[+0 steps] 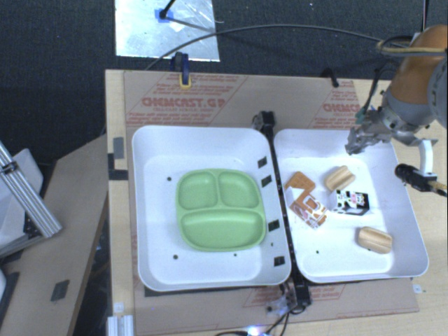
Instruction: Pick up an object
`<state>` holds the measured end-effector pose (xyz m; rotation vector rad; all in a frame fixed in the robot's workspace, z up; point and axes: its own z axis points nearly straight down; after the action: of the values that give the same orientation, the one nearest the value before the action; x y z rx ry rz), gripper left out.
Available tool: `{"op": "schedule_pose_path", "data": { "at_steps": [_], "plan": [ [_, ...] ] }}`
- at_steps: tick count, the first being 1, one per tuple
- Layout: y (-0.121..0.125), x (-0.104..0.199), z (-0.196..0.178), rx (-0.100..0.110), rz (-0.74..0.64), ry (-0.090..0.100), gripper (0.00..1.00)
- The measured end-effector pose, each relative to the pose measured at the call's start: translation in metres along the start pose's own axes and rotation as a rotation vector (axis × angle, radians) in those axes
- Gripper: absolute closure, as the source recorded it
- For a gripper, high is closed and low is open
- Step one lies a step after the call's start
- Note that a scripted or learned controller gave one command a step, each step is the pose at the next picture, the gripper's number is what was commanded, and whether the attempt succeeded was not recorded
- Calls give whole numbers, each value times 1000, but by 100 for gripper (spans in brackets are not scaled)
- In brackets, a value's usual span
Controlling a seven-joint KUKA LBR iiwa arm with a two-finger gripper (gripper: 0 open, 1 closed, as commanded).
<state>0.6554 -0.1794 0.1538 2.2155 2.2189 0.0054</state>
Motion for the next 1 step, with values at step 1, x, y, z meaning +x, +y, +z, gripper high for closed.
{"op": "schedule_pose_path", "data": {
  "at_steps": [1],
  "plan": [
    [2,0,-53,-1,-4,0,100]
  ]
}}
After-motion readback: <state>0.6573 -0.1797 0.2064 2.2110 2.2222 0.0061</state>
